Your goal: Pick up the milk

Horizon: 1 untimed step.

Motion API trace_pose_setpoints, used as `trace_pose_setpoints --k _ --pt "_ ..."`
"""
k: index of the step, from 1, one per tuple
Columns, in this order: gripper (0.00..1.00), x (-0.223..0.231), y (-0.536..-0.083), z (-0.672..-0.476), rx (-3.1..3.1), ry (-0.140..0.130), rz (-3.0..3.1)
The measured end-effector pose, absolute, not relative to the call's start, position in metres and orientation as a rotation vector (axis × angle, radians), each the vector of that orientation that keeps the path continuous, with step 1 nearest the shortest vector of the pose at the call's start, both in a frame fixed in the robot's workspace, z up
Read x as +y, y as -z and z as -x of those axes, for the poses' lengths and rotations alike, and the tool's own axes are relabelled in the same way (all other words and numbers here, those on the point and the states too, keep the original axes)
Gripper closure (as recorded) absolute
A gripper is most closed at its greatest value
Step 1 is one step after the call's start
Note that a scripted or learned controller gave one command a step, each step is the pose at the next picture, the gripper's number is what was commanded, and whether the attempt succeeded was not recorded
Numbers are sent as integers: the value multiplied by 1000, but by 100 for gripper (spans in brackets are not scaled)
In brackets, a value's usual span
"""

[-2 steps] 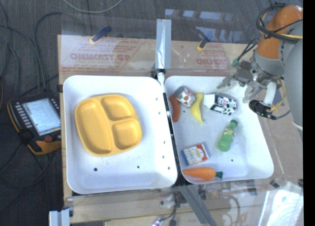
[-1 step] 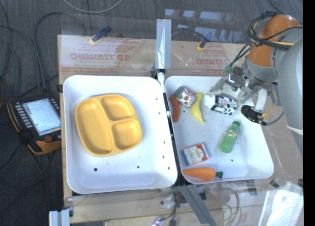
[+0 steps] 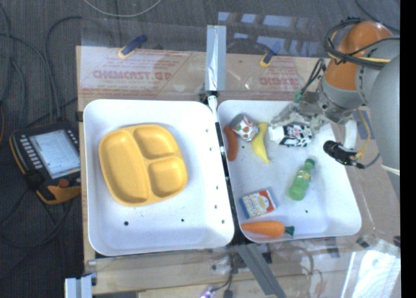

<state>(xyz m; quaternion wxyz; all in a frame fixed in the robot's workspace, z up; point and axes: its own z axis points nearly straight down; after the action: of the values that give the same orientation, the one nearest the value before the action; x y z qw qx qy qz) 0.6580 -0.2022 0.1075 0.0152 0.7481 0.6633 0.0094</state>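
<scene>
Camera view: grey two-finger gripper (image 3: 296,121) sits over the small black-and-white cow-print milk carton (image 3: 298,135), far side of right white bin (image 3: 338,222); can't tell if it's open, closed or gripping. Yellow banana (image 3: 261,143) just left of carton, green plastic bottle (image 3: 301,180) nearer front. Left white bin (image 3: 97,225) w/ yellow divided plate (image 3: 142,163).

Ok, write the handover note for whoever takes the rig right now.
Gripper: low over the right bin's far end, at the milk; grip not clear.
Milk: black-and-white carton lying in the right bin, not lifted, banana to its left, green bottle nearer the camera.
Done: approach.
Left: grasp and lift the milk.
</scene>
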Motion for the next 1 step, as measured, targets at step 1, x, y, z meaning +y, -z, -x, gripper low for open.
trace_pose_setpoints --k 1 --pt "0 -205 -107 -653 2168 -42 -2222"
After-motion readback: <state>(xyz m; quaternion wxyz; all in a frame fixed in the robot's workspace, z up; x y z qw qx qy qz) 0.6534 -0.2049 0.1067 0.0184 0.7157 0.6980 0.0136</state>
